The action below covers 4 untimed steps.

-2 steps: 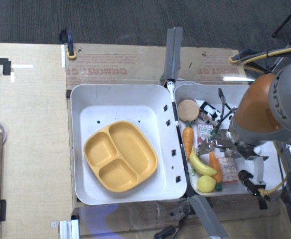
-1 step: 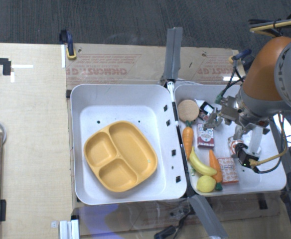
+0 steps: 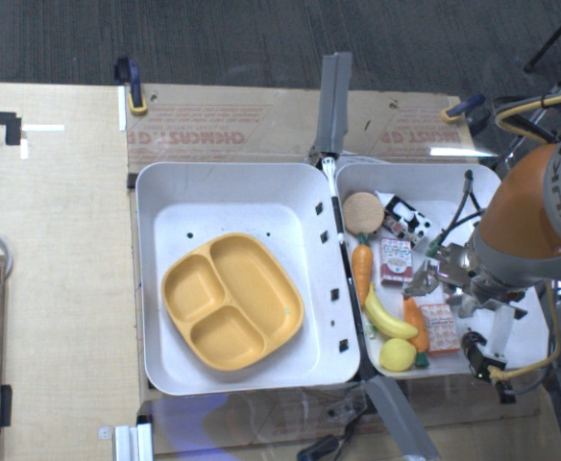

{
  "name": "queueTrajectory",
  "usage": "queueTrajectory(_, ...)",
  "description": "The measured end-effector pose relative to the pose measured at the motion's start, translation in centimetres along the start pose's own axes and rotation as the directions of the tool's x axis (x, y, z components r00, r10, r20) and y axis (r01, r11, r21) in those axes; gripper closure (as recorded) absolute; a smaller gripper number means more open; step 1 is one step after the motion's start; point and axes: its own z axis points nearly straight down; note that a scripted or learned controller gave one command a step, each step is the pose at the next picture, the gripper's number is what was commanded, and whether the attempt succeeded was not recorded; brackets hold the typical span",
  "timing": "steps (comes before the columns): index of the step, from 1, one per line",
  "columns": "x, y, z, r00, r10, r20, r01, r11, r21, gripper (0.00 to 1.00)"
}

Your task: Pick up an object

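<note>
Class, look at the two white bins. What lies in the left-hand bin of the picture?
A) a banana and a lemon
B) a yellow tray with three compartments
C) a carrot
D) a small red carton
B: the yellow tray lies alone in the left bin; the banana is in the right bin.

Toy foods [image 3: 388,315] piled in rt bin [image 3: 396,174].

One fixed cam above bench [image 3: 50,257], angled down w/ both bins in view; arm [image 3: 525,214] enters from 3 o'clock.
</note>
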Motion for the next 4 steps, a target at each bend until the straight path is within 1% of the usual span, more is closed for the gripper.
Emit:
queueTrajectory(1,-3.4,0.8,-4.7,0.990,0.141,0.000,-0.141,0.990,-0.003,0.00)
queueTrajectory(2,-0.1,-1.0,2.9,0.983,-0.181,-0.001,0.181,0.983,0.000,0.00)
queueTrajectory(3,-0.2,-0.8,2.0,0.984,-0.179,-0.001,0.179,0.984,-0.001,1.00)
queueTrajectory(4,-0.2,-0.5,0.8,0.984,-0.176,0.000,0.176,0.984,-0.007,1.00)
